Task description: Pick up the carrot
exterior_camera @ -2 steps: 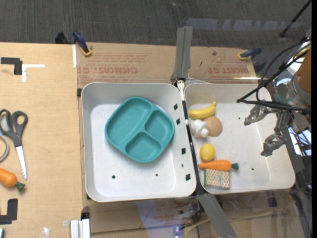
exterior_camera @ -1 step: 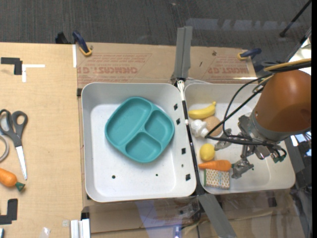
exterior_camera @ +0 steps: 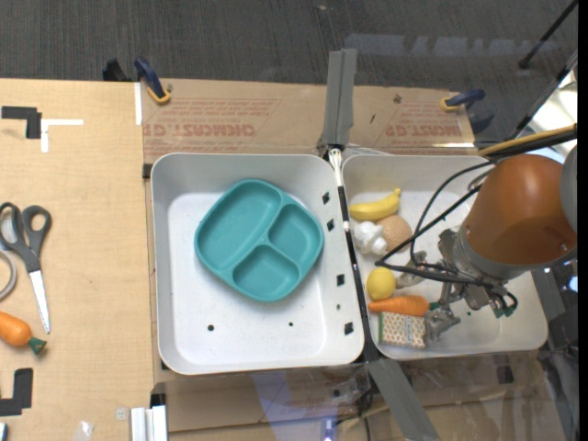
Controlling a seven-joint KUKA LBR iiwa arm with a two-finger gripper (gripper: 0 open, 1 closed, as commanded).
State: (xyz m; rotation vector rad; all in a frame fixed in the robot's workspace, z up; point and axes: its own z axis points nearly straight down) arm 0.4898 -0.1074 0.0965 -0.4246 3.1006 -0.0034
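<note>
An orange carrot [exterior_camera: 399, 306] lies flat in the right bin [exterior_camera: 514, 338], near its front left corner, with its length running left to right. My gripper [exterior_camera: 441, 318] hangs low in that bin, just right of the carrot's right end and close to it. The arm's orange band [exterior_camera: 519, 211] rises above the gripper and hides part of the bin floor. A second orange carrot [exterior_camera: 13, 329] with a green tip lies on the wooden bench far to the left, outside both bins.
Beside the carrot sit a lemon [exterior_camera: 380, 283], a beige round fruit [exterior_camera: 397, 232], a white lumpy item [exterior_camera: 368, 237], a banana [exterior_camera: 376, 207] and a small patterned packet [exterior_camera: 402, 330]. The left bin [exterior_camera: 175, 338] holds a teal divided plate [exterior_camera: 260, 239]. Scissors [exterior_camera: 28, 251] lie on the bench.
</note>
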